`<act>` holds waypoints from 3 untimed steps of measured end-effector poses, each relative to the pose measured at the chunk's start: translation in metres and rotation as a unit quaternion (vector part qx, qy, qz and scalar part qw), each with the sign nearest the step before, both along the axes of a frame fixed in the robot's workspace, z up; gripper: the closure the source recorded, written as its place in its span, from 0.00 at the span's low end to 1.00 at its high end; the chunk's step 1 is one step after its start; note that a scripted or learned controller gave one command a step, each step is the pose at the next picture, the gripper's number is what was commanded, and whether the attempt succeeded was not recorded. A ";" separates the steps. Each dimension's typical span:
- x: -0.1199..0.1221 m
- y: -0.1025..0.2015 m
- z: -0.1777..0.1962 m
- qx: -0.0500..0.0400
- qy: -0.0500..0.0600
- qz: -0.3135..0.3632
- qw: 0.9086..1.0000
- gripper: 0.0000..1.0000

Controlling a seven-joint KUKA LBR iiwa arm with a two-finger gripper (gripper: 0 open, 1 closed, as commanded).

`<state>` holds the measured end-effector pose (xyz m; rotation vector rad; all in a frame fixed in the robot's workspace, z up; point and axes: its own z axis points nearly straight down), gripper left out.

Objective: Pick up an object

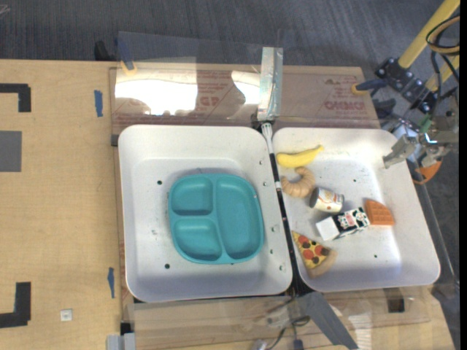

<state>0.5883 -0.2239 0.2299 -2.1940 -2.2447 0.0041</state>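
**Meanwhile, gripper at the right bin's far edge**

Whether the fingers are spread or pressed together cannot be told. The gripper (408,150) hovers over the right bin's (408,265) far right rim. Banana (299,156), croissant (298,184), cup (326,198) and pizza slice (314,251) lie inside. A teal tray (217,218) fills the left bin (139,217).

Red printing runs across the cardboard sheet (321,93) behind the two bins, but it is too blurred to read.

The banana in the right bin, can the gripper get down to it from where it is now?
Probably yes. The banana lies near the far left corner of the right bin, uncovered; the croissant sits close beside it. The gripper hangs over the bin's right edge.
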 end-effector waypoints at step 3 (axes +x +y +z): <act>-0.035 0.149 -0.046 0.002 -0.001 0.155 0.988 0.00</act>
